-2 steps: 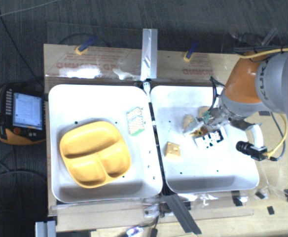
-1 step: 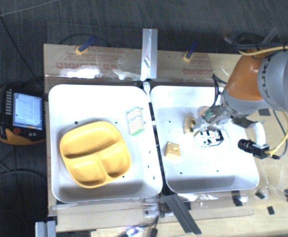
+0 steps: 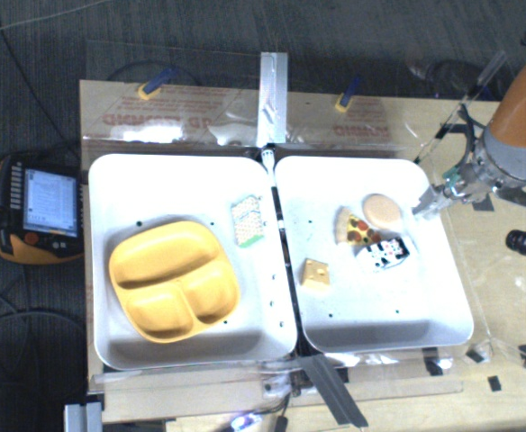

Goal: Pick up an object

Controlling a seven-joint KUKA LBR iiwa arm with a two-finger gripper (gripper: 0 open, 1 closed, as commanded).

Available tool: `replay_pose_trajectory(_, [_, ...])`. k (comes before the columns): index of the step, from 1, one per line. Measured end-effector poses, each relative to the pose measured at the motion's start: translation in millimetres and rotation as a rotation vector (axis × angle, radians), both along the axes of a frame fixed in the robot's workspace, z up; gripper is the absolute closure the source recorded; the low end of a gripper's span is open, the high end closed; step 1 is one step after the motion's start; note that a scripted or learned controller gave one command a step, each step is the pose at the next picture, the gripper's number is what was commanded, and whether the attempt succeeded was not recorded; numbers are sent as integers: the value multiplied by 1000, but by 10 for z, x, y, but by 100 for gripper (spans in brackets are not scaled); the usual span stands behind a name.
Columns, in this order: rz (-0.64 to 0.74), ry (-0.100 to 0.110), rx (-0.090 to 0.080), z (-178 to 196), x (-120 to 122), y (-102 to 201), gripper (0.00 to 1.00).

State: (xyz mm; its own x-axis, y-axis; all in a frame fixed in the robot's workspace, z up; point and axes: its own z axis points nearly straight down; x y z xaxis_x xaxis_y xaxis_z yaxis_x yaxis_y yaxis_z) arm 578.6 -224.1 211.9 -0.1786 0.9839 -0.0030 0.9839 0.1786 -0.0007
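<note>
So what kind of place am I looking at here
Most likely a robotics lab bench set up for grasping trials: two white bins side by side holding odd items like a yellow divided tray, a handheld control pendant beside them, and the robot arm reaching in.

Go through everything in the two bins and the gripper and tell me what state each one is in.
Yellow divided tray: flat in left bin.
Speckled card: flat, right of tray.
Tan block: right bin, alone.
Tan disc: touching the small clustered items.
Gripper: at right bin's edge, holding nothing visible.
</note>
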Motion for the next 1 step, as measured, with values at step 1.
replay_pose_trajectory(1, [111,-2,0,1491,-369,109,100])
